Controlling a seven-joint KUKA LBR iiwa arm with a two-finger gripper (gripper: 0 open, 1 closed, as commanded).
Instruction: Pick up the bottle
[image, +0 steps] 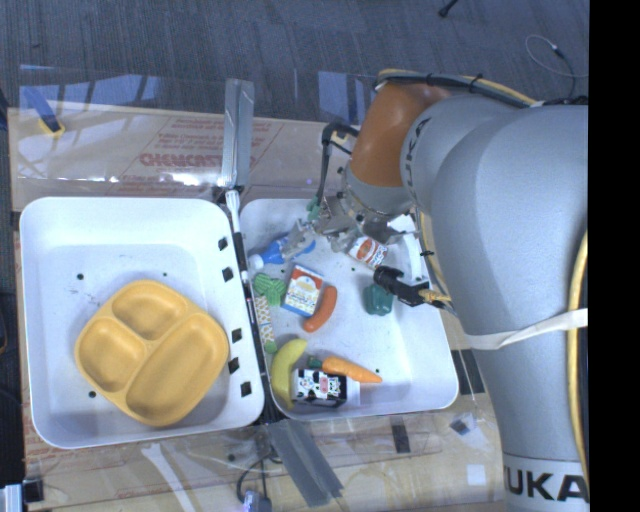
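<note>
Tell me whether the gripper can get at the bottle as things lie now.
Probably yes: the bottle lies on its side at the right bin's upper left, top uncovered, with the gripper just beside it; toy food crowds only its lower side.

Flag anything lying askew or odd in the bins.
The bottle lies on its side at the right bin's upper left, beside the end effector. The toy foods around it are jumbled. Nothing looks spilled or broken.

Divided plate (150, 350) in left bin (60, 225), bottle (283, 248) (lying flat) in right bin (425, 375), banana (287, 362) nearer front
</note>
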